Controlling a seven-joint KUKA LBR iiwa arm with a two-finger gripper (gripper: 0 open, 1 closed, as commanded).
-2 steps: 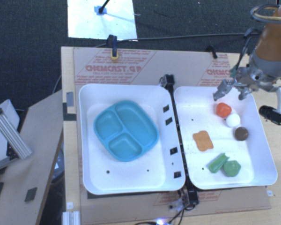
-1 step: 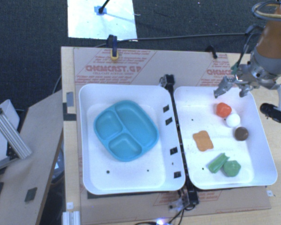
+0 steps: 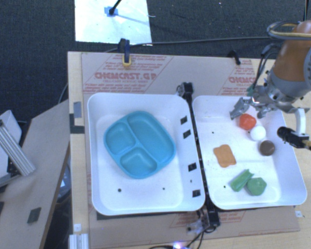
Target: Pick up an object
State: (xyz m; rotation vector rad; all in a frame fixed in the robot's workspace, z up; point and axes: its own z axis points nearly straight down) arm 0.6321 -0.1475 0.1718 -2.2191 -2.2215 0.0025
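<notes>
Pincer [image 3: 250, 107]: spread apart, grasping nothing, poised over the right bin's [image 3: 295, 183] far corner.
Likely target: orange ball [image 3: 247, 122], just beneath it.

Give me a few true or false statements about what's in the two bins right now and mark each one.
1. The blue divided plate lies in the left bin. True.
2. The orange ball lies in the left bin. False: it lies in the right bin.
3. The white ball sits beside the orange ball. True.
4. The gripper hangs over the plate. False: it is above the right bin's far end, near the orange ball.
</notes>
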